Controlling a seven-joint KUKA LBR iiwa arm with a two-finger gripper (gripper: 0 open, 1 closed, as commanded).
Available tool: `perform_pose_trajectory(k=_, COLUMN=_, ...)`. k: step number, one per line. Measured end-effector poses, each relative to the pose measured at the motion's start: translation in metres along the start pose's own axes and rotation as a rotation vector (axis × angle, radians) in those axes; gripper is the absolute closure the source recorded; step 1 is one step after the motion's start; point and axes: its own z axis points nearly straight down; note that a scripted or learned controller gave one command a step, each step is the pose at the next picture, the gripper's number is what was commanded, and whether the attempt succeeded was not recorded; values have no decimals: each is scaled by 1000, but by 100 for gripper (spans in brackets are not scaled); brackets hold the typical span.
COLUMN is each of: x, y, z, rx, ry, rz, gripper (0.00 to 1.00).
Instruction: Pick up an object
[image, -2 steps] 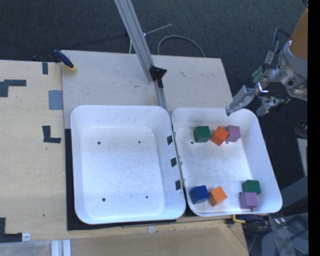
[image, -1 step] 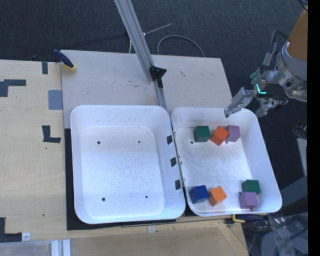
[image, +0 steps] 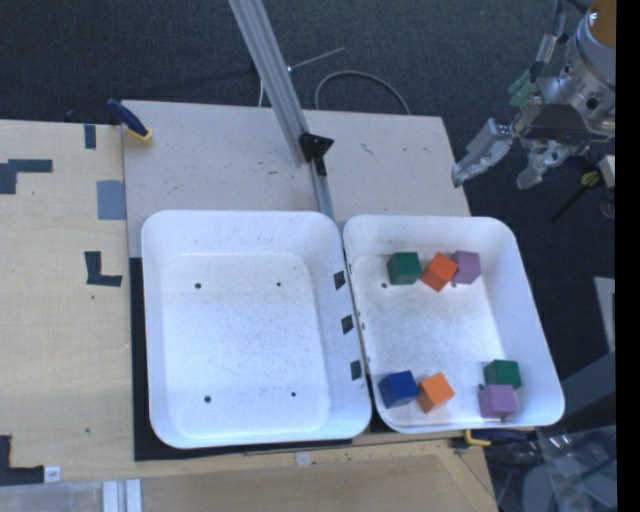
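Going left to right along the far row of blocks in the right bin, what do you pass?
green block → orange block → purple block

Both white bins (image: 245, 232) look like smooth plastic — finely speckled, faintly glossy. The bench (image: 60, 300) is pale matt wood — and the slanted rail (image: 272, 70) is brushed metal.

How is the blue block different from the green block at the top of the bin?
The blue block sits in the right bin's near row, beside an orange block; the upper green block sits in the far row, beside another orange block. Their colours differ: blue against green. Both are small cubes of similar size.
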Motion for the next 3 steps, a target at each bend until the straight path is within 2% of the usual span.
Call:
perform_pose_trajectory(k=1, x=-1, y=0, z=-51, rx=2, ry=0, rz=2, gripper=0)
perform_pose_trajectory(k=2, x=-33, y=69, z=-60, rx=6, ry=-3, rz=7, gripper=0)
perform_pose_trajectory(k=3, x=-22, y=31, z=-46, rx=10, ry=0, rz=4, gripper=0)
